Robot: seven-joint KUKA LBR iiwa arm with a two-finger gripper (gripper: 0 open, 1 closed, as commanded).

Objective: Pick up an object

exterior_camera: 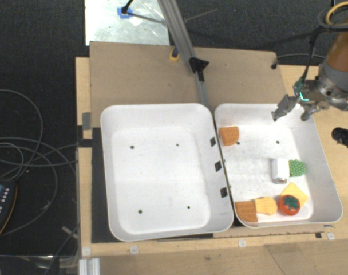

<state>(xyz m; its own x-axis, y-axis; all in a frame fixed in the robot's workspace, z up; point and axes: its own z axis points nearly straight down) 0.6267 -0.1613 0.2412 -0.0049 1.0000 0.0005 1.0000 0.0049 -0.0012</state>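
The hand [295, 111] is spread open, holding nothing, over the right bin's [317, 148] far corner. In this smooth bin lie an orange piece [229, 135], a white cylinder [279, 169], a bumpy green item [297, 168], waffle-like pieces [255, 207] and a tomato [288, 205].

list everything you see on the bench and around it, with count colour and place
bins: 2, white, side by side on the bench
orange piece: 1, orange, right bin, far left corner
white block: 1, white, right bin, right of centre
green piece: 1, green, touching the white block's right side
red ball: 1, red, right bin, near right corner
yellow wedge: 1, yellow, just behind the red ball
waffle pieces: 2, orange and yellow, right bin, near edge
metal pole: 1, grey, slanting over the bench's far side
cables: several, black, floor at left
gripper: 1, grey, fingers open, above the right bin's far right corner, holding nothing
arm: 1, grey with orange band, far right
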